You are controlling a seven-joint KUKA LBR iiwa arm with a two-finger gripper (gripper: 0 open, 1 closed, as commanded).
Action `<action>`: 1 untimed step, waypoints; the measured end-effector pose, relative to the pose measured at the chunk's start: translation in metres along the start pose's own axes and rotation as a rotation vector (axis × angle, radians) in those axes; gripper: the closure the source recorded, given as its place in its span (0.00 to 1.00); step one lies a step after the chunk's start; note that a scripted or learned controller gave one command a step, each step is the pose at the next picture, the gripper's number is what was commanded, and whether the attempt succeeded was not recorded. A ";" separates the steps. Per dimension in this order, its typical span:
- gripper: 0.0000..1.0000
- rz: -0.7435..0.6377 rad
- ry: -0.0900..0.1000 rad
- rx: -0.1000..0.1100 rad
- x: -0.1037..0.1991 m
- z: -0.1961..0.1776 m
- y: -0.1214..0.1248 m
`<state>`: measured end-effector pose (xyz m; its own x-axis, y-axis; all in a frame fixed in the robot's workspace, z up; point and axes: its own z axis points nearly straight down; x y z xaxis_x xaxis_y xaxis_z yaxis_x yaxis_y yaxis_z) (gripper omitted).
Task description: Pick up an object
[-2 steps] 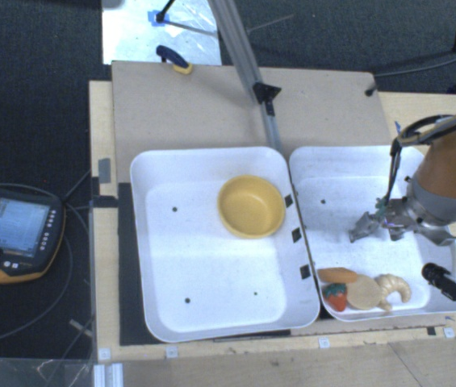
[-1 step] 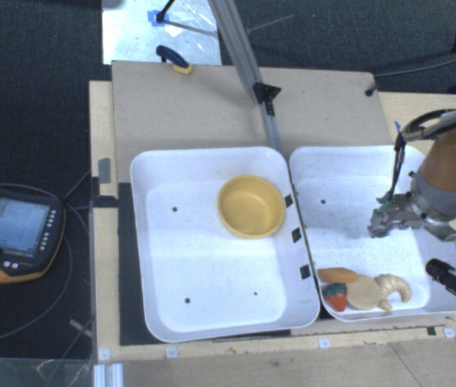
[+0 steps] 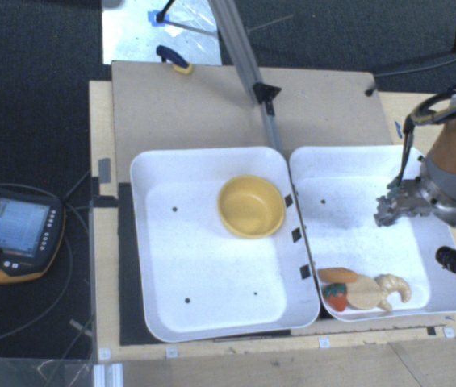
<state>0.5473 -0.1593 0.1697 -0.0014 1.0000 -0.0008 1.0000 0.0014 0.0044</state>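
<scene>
From above the bench, the grey arm (image 3: 453,156) is reaching in from the right, its orange band showing just above the wrist, and the gripper (image 3: 386,210) is hanging over the right bin (image 3: 349,164), toward that bin's right side. The fingers are a small dark cluster from here, and I cannot tell whether they are spread or closed; nothing is visibly sitting between them.

The pickable things in that bin are lying huddled along its near edge, well apart from the gripper: an orange piece (image 3: 338,275) at the left, a red piece (image 3: 336,302) just below it, a pale round disc (image 3: 365,293) touching both, and a tan curved piece (image 3: 395,285) against the disc's right side.

The left bin (image 3: 163,297) is sitting flush beside the right one, and a yellow bowl (image 3: 251,206) is standing upright in its far right part, close to the shared wall.

Off the bench to the left, a control pendant (image 3: 14,232) with a lit screen is lying on the dark floor. A metal tripod leg (image 3: 240,43) is slanting down toward the far edge of the bins.
</scene>
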 end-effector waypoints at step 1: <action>1.00 0.000 0.000 -0.002 0.001 -0.063 0.003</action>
<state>0.5496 -0.1583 0.2327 -0.0011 1.0000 -0.0011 1.0000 0.0011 0.0062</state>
